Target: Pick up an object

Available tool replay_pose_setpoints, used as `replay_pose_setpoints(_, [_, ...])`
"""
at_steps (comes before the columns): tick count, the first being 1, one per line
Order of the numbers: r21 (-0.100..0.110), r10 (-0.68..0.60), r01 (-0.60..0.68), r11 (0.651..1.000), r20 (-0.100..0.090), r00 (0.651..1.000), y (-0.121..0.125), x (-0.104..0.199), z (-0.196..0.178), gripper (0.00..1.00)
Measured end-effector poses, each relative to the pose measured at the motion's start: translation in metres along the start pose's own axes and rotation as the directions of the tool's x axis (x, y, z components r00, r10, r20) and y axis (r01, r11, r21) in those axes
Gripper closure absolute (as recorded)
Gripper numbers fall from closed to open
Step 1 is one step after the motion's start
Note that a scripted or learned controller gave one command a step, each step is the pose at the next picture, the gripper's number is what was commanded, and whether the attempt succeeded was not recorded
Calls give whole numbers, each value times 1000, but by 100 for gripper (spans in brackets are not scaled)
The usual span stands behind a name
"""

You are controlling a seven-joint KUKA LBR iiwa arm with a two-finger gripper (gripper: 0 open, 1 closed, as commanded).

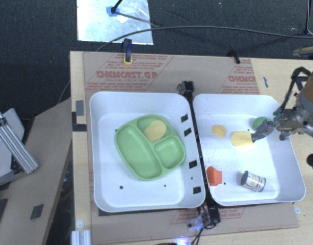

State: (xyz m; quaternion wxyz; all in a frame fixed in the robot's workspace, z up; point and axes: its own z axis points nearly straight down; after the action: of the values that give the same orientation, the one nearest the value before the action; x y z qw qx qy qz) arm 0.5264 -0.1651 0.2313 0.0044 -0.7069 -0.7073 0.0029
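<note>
The gripper (262,131) is hovering in the right bin (286,188), just beside the yellow block (241,139). I cannot tell its state. A green object (259,122) is sitting just behind.

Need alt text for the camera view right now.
The gripper hangs over the right bin, beside a yellow block and green object. The left bin holds a green divided tray.

two white bins (110,106), one green tray (138,154), six small items (241,139)
</note>
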Motion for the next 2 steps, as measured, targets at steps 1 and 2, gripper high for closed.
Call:
replay_pose_setpoints(1, [-12,-3,3,1000,3,1000,3,0,-6,0])
replay_pose_setpoints(2, [-8,0,0,1000,2,1000,1,-5,55,0])
